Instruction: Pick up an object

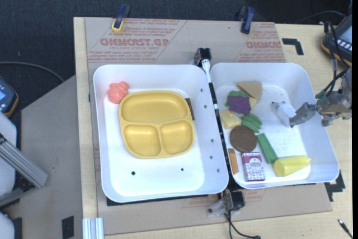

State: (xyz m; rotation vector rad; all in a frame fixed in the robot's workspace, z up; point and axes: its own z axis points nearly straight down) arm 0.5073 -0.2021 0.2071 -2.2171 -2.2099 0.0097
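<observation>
We find the gripper [286, 114] low over the right bin [313, 87], reaching in from that bin's right side with its tip pointing left; its fingers are too small and pale against the white floor for us to tell whether they are apart or together, and we see nothing between them. Moving outward, the objects all lie to the left of the tip and toward the bin's near edge. Nearest are the purple grapes [239, 102] and a tan wedge [250, 89], across a bare patch of floor. Below them sit a brown disc [243, 139], a green piece [266, 148] whose long axis runs diagonally, and a yellow corn cob [291, 165] lying crosswise near the front wall, beside a small red box [253, 167]. We judge that the coming move calls for travel leftward or forward. Further left, the other bin [112, 176] holds a yellow divided plate [155, 122] and a pink toy [118, 91].
</observation>
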